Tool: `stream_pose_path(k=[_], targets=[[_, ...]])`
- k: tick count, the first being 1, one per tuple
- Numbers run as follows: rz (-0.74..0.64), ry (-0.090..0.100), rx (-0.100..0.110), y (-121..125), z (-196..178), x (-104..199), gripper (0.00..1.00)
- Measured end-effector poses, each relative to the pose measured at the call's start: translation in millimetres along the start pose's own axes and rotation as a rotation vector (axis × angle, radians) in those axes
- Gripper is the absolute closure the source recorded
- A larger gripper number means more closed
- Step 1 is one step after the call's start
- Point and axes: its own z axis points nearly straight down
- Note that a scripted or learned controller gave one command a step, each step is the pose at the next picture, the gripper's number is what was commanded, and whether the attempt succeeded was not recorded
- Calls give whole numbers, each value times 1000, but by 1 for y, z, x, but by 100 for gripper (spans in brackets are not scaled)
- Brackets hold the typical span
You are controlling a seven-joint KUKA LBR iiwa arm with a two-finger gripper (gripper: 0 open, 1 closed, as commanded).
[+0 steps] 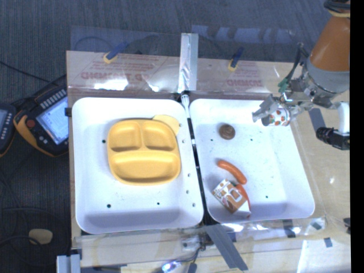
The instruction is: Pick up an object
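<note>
Two shallow white bins sit side by side on the tabletop. The left bin holds a yellow sectioned plastic tray near its middle, toward the far edge. In the right bin, a small round brown object lies near the far edge; a small orange sausage-shaped toy lies nearer, and a brown-and-white carton lies just beside it at the near edge. The gripper hangs over the right bin's far right corner.

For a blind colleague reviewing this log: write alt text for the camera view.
A grey-and-orange robot arm's gripper hangs over the right white bin's far right corner, gripping a small white, red-spotted object. That bin holds a brown round item, an orange sausage-shaped piece and a small carton; the left bin holds a yellow divided tray.
</note>
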Motion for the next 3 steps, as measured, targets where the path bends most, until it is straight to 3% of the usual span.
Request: stream_pose_path(k=[1,2,3], targets=[[-32,-1,1,23,156,46,0],[-32,0,2,23,148,46,100],[-184,0,-2,-11,22,75,100]])
